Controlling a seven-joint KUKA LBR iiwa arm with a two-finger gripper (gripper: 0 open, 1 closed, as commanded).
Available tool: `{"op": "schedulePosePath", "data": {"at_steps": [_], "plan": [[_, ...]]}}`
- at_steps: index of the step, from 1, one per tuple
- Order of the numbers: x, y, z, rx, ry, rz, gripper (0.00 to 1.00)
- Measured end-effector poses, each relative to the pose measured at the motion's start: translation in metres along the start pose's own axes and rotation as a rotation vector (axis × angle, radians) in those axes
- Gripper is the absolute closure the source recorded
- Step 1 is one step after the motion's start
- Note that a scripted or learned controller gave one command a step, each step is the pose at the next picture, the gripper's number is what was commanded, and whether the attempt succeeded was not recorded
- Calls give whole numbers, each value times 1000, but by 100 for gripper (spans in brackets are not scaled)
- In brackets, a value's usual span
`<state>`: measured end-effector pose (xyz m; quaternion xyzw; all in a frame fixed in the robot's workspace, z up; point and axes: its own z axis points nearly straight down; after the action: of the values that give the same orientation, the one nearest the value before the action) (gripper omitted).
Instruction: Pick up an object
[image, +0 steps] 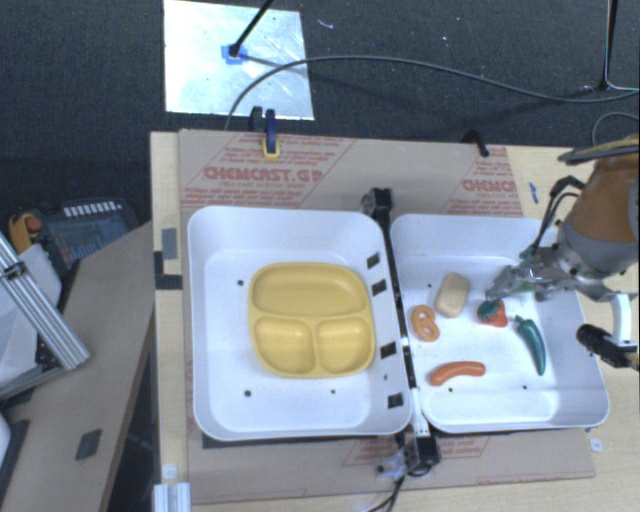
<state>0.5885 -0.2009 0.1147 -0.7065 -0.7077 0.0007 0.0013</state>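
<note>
Claw (508, 285) hung low in right bin (500, 405), right of frame centre, tips just beside the red toy (491, 314); whether spread or clenched, could not tell. Green pepper (532, 343) lay close beside the red toy, so a descent risked nudging both or pinching neither. Arm cut off at right edge.

Robotics lab: bench w/ white bins (290, 225), cables (420, 70), clamp (268, 133).
</note>
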Motion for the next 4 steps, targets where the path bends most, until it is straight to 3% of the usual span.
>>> {"op": "schedulePosePath", "data": {"at_steps": [1,2,4], "plan": [[1,1,31,-3,-1,0,0],[0,2,19,-8,-3,0,100],[8,10,-83,-9,-3,-3,100]]}}
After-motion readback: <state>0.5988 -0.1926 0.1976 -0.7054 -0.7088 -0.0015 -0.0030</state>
